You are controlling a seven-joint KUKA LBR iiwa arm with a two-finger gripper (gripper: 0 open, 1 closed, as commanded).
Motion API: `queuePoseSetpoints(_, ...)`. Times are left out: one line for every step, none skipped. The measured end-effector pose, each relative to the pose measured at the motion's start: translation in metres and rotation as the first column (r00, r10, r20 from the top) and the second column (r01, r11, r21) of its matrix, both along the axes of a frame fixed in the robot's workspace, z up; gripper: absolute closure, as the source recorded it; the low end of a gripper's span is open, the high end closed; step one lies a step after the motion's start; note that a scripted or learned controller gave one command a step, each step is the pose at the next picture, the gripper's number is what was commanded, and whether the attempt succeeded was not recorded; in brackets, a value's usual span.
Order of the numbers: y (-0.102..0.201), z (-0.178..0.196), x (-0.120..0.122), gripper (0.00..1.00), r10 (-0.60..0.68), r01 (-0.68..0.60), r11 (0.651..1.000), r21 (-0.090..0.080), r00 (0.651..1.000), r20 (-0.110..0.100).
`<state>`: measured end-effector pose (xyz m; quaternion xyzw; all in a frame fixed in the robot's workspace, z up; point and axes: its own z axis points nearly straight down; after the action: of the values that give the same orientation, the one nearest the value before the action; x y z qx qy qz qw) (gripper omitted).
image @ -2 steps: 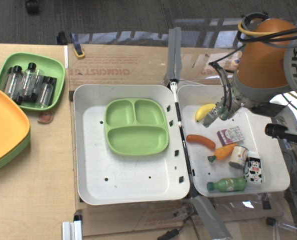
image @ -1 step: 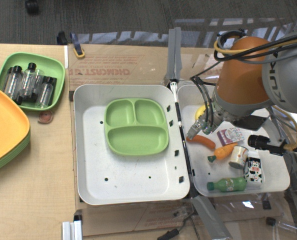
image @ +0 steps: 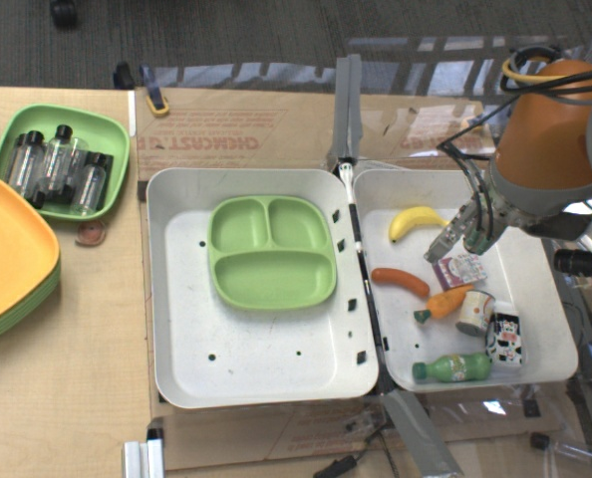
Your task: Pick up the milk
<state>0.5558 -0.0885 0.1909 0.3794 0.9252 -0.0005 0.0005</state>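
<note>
Right bin (image: 565, 352) taken as landmark throughout. Observed in its near right corner: milk carton (image: 503, 338), small, white with black cow patches, standing clear of the arm. Noted just left of the carton: a small grey can (image: 473, 314) on its side; beside that, a carrot (image: 444, 304); toward the bin's left wall, a red sausage (image: 401, 281). Recorded along the near wall, just in front of the carton: a green bottle (image: 453, 368) lying flat. Found near the far wall: a banana (image: 416, 221). Positioned over the bin's centre, above a pink-and-white packet (image: 459, 268): gripper (image: 465, 239), well apart from the carton; fingers spread, nothing between them. Seated in the left bin (image: 166, 297), adjoining the landmark: a green divided plate (image: 272, 252).
</note>
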Motion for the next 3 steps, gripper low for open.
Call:
queuePoseSetpoints(0.005, 0.001, 0.004, 1.0, 0.058, -0.058, 0.998, 0.0, 0.998, 0.001)
queuePoseSetpoints(0.045, 0.0, -0.02, 1.0, 0.124, -0.124, 0.992, 0.001, 0.992, -0.001)
queuePoseSetpoints(0.018, 0.0, -0.02, 1.0, -0.225, 0.225, 0.974, 0.0, 0.974, 0.0)
